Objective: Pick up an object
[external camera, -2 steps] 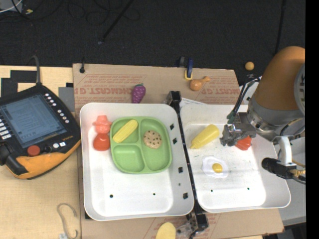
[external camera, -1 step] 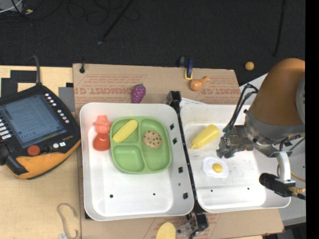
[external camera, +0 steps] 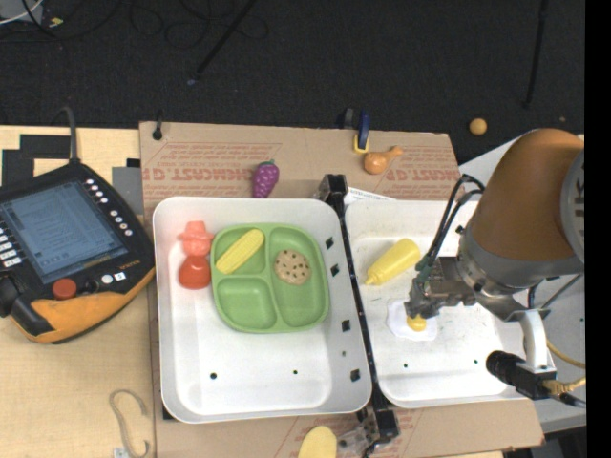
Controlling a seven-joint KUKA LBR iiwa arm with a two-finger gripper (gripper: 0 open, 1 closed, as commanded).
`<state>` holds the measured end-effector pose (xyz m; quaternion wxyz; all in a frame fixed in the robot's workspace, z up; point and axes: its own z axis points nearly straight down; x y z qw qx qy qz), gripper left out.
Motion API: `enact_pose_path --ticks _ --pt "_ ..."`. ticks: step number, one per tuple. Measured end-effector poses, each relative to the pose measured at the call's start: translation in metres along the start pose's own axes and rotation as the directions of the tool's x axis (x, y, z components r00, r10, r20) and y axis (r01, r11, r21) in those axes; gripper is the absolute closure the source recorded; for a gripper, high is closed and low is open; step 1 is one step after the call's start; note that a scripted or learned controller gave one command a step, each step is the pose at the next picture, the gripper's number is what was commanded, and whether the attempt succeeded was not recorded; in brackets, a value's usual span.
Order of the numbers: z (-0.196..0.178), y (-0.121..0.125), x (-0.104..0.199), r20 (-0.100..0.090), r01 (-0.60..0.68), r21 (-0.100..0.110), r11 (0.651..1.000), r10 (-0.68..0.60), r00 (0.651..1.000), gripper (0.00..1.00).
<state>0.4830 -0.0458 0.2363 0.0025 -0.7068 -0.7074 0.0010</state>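
Note:
My gripper [external camera: 417,315] reaches down into the right bin [external camera: 449,389] from the right. Its tip sits right over a small fried-egg toy [external camera: 414,325], white with a yellow yolk, on the bin floor. A yellow mustard bottle [external camera: 392,260] lies tilted just up and left of the gripper, apart from it. The left bin [external camera: 248,380] holds a green divided plate [external camera: 270,277] with a corn cob [external camera: 238,250] and a cookie [external camera: 292,266] in its upper compartments, and a red-pink figure [external camera: 195,254] beside the plate.
A teach pendant [external camera: 67,241] lies on the bench at far left. Behind the bins on cardboard sit purple grapes [external camera: 265,177] and an orange pear-like toy [external camera: 379,159]. A yellow object [external camera: 318,442] lies at the front edge. The arm's orange body [external camera: 535,208] overhangs the right bin.

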Motion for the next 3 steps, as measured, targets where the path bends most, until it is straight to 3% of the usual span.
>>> enact_pose_path --ticks 1,3 --pt "0.020 0.004 -0.004 0.001 -0.001 0.001 1.000 0.001 1.000 1.00" --pt "0.000 0.002 -0.008 0.001 -0.006 -0.001 1.000 0.006 1.000 1.00"
